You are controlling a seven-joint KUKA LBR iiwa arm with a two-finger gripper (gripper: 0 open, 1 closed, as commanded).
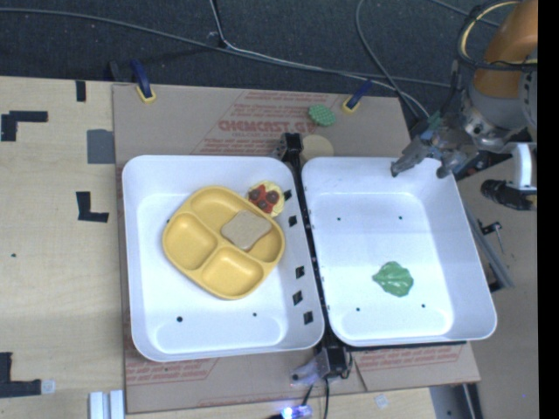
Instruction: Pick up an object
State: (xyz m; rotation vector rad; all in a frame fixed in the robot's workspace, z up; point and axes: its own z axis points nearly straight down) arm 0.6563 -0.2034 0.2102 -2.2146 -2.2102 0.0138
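Nearest me: two white bins, left bin (144, 260) w/ a yellow divided tray (210, 251), right bin (437, 225). On the tray I see a tan bread slice (246, 229); a small red-and-yellow item (266, 196) sits at its upper-right edge. Green leafy piece (393, 278) lies in the right bin's lower middle. Gripper (417, 167) hovers at that bin's top-right rim, fingers spread, nothing between them, well apart from the green piece.

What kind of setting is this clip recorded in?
Most likely a robot lab bench set up for grasping trials. Two white bins sit side by side on clamped cardboard, holding toy food such as a yellow divided plate and a green leaf. Loose cables run behind, and the claw hangs over the right bin.
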